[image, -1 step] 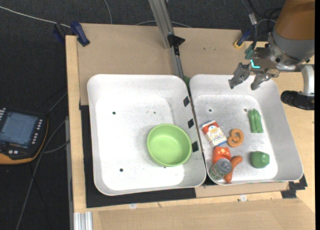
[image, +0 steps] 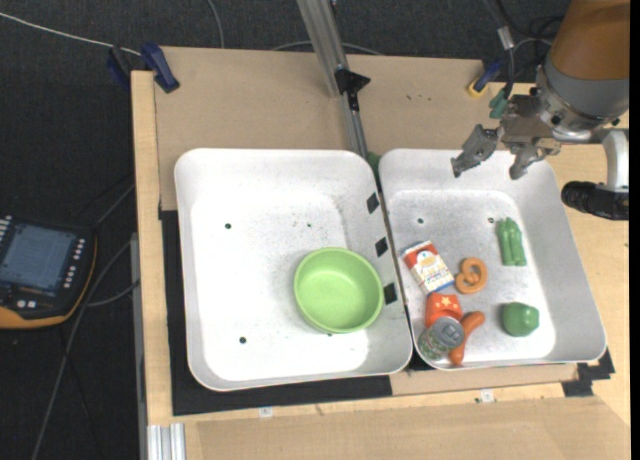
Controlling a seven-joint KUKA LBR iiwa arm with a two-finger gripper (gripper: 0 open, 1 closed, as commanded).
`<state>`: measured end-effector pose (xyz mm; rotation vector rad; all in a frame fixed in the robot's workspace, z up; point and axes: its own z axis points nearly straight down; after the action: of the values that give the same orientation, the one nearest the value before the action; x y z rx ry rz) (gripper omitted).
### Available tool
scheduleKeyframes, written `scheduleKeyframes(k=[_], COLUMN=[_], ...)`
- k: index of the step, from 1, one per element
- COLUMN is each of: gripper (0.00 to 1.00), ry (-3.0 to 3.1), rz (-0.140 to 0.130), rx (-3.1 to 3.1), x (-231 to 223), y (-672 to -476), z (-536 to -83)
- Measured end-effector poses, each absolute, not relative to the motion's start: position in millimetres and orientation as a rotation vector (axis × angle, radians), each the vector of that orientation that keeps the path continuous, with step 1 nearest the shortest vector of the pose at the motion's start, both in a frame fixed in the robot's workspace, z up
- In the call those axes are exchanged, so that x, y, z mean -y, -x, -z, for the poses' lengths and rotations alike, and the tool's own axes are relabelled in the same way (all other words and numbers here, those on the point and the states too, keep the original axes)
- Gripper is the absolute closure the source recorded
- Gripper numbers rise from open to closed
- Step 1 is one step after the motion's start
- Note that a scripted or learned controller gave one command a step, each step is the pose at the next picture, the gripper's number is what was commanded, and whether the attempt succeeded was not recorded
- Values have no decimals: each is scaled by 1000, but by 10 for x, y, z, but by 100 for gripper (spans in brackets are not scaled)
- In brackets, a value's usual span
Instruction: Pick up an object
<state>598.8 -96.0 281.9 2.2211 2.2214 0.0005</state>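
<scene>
Nothing is picked up yet: the gripper (image: 497, 152), jaws spread and empty, hovers at the right bin's (image: 570, 238) twelve o'clock rim, with the green pepper (image: 511, 242) toward five o'clock.

Two bins sit side by side on a bench. The left bin (image: 215, 198) holds a bowl (image: 338, 291) near its front right. The right bin (image: 565, 238) holds a small carton (image: 428, 268), a ring (image: 471, 275) just right of it, and a cluster of items (image: 447, 330) at the front.
</scene>
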Motion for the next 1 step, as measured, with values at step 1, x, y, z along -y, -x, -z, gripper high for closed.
scheduleKeyframes(k=[1], gripper=[0], ry=[-2224], rz=[4], rx=[-2223], x=[1038], y=[-6047], z=[-2296])
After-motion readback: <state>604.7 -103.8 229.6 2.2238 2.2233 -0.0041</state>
